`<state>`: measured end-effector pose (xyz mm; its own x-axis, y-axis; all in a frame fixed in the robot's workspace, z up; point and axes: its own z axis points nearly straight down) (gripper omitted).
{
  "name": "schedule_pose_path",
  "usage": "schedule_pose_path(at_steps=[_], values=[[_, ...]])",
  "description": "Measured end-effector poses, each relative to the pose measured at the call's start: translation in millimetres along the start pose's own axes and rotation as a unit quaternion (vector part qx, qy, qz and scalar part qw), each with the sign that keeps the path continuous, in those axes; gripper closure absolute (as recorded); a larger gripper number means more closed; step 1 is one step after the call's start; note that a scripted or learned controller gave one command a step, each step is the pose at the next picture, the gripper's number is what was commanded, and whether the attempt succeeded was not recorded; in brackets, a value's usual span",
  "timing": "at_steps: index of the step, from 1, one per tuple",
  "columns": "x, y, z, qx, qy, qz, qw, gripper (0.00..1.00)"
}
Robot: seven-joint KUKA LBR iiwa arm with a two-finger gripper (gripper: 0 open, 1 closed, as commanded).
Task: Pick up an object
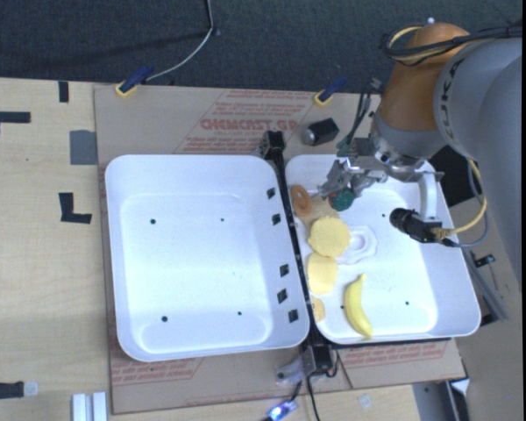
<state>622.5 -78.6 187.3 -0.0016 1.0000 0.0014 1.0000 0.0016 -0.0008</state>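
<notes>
The jaws [344, 182] hang low over the upper left part of the right bin [438, 310], and whether they are released or clenched I cannot tell; nothing is plainly seen between them. Touching or just under their tips sits a small dark green object [342, 201], the likeliest thing to take. It looks like a light, hard plastic toy, probably smooth and apt to slip, so a grip across its middle seems best.

Just left of the jaws lies a brownish piece [301, 202] against the bin wall; below them are two pale yellow round pieces [329, 236], a white ring [359, 244], then a banana [358, 306] farther off.

The dividing edge between the bins is close on the left, leaving little room there. To the right of the jaws the bin floor is open, and the left bin [193, 323] gives wide room.
</notes>
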Motion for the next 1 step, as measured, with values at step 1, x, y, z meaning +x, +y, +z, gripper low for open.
schedule_pose_path(at_steps=[1], values=[[86.8, 47.4, 3.4, -0.001, 0.0, -0.004, 1.0, 1.0]])
